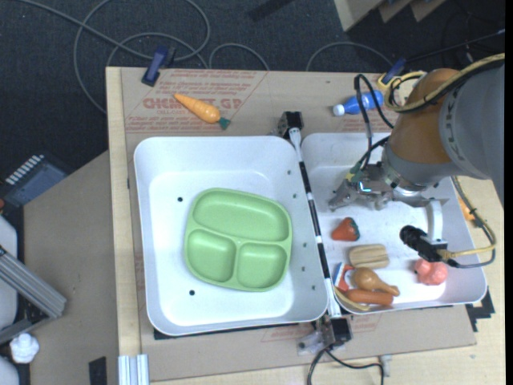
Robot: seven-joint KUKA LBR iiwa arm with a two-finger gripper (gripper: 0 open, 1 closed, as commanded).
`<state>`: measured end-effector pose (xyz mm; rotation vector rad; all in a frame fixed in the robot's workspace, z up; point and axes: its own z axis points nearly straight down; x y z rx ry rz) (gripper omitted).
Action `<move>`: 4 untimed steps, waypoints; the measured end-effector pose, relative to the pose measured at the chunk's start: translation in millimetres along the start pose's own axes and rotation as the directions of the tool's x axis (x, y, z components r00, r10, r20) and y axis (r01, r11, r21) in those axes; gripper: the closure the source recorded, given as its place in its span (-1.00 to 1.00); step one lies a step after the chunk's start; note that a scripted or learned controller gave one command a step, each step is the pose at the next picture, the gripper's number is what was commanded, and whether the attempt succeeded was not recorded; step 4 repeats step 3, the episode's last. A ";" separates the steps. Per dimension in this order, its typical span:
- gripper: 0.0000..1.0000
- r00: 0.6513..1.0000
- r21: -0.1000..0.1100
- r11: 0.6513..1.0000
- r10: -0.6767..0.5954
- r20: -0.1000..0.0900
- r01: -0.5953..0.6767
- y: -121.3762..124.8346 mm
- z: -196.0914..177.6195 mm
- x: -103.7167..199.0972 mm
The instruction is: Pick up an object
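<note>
I saw the right bin [317, 160] holding small toy foods: a bun [368, 255], a drumstick [372, 279], a pink lump [432, 272] and a strawberry [345, 229], which I judged light, hard and slick, best pinched across its middle. The gripper [362, 192] hung just above it, fingers spread, holding nothing. Red print on the bench [248, 83] was too faint to read.
</note>
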<state>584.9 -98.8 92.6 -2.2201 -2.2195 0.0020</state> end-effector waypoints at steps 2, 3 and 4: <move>1.00 1.000 -0.003 1.000 0.001 0.000 -0.001 -43.7 -1.4 1.3; 1.00 1.000 -0.005 1.000 -0.002 0.000 0.002 -31.9 -92.6 60.9; 1.00 1.000 -0.005 1.000 -0.002 0.000 0.002 -31.9 -92.6 60.9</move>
